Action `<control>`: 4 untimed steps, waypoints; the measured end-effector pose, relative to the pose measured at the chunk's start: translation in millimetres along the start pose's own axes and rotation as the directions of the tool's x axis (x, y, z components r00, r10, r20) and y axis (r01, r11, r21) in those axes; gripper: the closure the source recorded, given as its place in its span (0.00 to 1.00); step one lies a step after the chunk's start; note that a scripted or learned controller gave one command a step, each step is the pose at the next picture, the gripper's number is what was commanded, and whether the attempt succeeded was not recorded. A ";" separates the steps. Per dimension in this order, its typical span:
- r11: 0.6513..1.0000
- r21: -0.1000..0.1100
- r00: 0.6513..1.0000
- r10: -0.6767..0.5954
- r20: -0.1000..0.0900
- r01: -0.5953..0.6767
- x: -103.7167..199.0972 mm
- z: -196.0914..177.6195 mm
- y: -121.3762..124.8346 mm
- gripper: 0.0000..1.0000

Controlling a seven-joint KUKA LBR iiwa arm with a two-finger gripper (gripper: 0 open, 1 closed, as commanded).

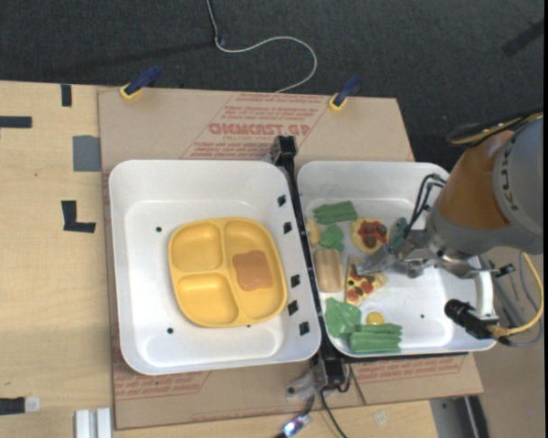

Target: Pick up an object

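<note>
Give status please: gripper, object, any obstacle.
Gripper low in right bin, among toy food. Nothing visibly held. Pizza piece close beside it.

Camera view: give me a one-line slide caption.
Arm's gripper low in the right bin among toy food; yellow tray sits in the left bin.

Grey arm [530, 185], orange band [475, 190], black cable [426, 194]

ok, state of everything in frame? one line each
gripper: low in right bin, among the food; finger state unclear
yellow plate: upright in left bin
toast piece: lying in plate's right compartment
pizza slice: flat in right bin
green items: piled at right bin's front edge
</note>
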State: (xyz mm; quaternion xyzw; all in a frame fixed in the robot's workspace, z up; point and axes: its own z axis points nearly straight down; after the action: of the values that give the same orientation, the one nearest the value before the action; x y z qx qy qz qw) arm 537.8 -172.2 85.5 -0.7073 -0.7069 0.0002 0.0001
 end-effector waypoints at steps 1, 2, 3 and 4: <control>1.000 -0.005 1.000 -0.002 -0.003 0.002 2.3 -12.6 2.0 1.00; 1.000 -0.003 1.000 -0.002 0.001 0.002 1.6 -57.6 10.0 1.00; 1.000 -0.004 1.000 -0.002 0.001 0.002 -3.4 -104.1 17.4 1.00; 1.000 -0.003 1.000 -0.002 0.001 0.002 -2.7 -141.0 18.3 1.00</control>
State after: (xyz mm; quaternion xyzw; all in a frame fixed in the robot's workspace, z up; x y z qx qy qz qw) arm 556.1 -174.9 226.5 -0.7064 -0.7078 -0.0007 -0.0011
